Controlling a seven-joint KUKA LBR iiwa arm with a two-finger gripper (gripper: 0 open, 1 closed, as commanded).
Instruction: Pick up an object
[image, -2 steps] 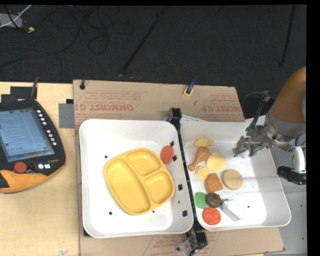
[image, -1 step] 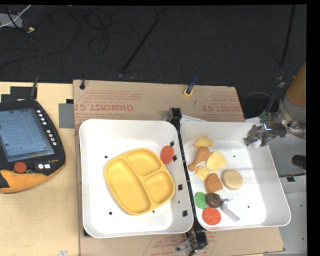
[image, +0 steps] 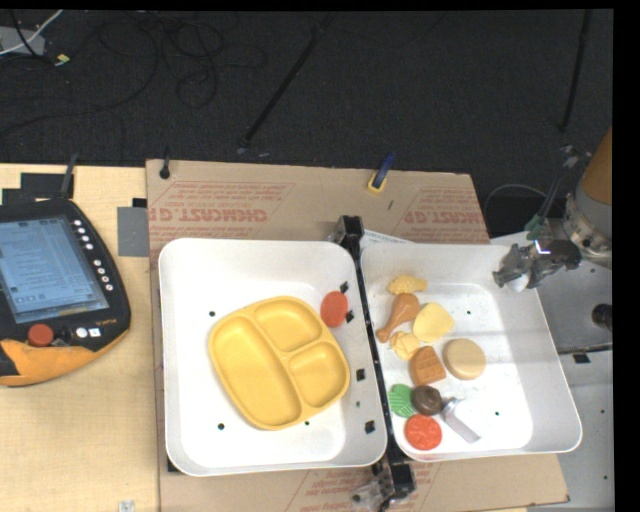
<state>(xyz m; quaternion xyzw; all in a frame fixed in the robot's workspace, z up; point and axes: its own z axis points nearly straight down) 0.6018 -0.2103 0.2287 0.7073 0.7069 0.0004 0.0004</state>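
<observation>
Your toy drumstick (image: 399, 315) lies slanted, thick end up-right, smooth plastic. You cannot tell how the gripper (image: 520, 265) above the right bin (image: 545, 400) stands.

Bare floor right of toys (image: 430, 345)

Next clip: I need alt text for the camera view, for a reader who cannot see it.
A robot gripper hovers at the upper right corner of the right bin, which holds a cluster of toy food pieces. The left bin holds a yellow divided plate and a red piece beside it.
</observation>
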